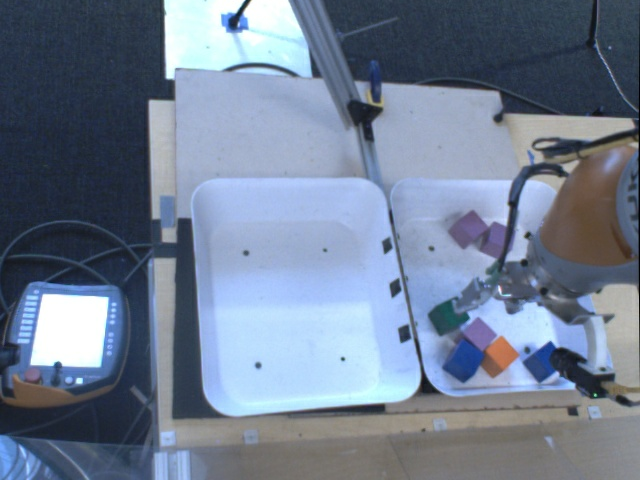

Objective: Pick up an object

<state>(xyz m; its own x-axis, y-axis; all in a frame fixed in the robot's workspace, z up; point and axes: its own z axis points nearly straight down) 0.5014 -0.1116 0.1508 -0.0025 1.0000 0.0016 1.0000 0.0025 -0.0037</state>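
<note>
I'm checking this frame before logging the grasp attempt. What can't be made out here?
- Gripper: too small and blurred in the camera view to tell how the jaws stand, or whether they touch the green block.
- Second purple block: partly covered by the arm.
- Right bin: its far side is hidden under the arm.

No text, label, brand, number or sign can be read. The teach pendant (62, 343) at the left has a bright screen, washed out to plain white, and the markings on its buttons are too small to make out. The small dark tags (395, 288) on the edge between the two bins carry no legible marks. The coloured blocks (480, 346) in the right bin (425, 218) show plain faces.
</note>
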